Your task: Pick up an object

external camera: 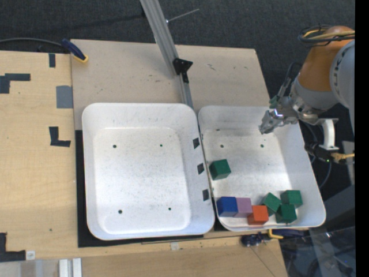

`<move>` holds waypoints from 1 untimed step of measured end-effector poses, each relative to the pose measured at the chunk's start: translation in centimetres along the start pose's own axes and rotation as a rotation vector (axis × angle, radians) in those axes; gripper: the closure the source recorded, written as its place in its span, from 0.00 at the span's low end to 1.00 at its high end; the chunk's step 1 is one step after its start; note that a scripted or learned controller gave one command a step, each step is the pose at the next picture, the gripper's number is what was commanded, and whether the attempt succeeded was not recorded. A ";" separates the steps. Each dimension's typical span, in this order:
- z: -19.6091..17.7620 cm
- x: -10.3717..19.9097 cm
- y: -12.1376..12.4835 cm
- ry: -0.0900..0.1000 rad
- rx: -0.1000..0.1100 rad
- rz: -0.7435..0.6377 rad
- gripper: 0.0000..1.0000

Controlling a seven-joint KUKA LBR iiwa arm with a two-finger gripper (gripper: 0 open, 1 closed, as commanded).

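Pale wood covers the tabletop (144, 74), and two white bins sit side by side on it. I see the claw (268, 124) over the far part of the right bin (242, 120), and whether it is wide or narrow I cannot tell. A lone green block (219, 168) lies apart, easier to pick, I think, than the crowded blocks (259, 208) at the near edge. Descend straight over it. The arm (323, 74) is cut off at the right.
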State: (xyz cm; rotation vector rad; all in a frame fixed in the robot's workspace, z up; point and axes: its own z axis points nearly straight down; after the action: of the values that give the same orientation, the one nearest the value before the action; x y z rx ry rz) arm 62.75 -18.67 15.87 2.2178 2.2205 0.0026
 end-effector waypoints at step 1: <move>-6.2 -0.2 -0.4 -0.001 -0.002 0.000 1.00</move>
State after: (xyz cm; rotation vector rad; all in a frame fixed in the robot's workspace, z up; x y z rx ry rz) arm 62.31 -18.84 22.04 2.2161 2.2191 0.0044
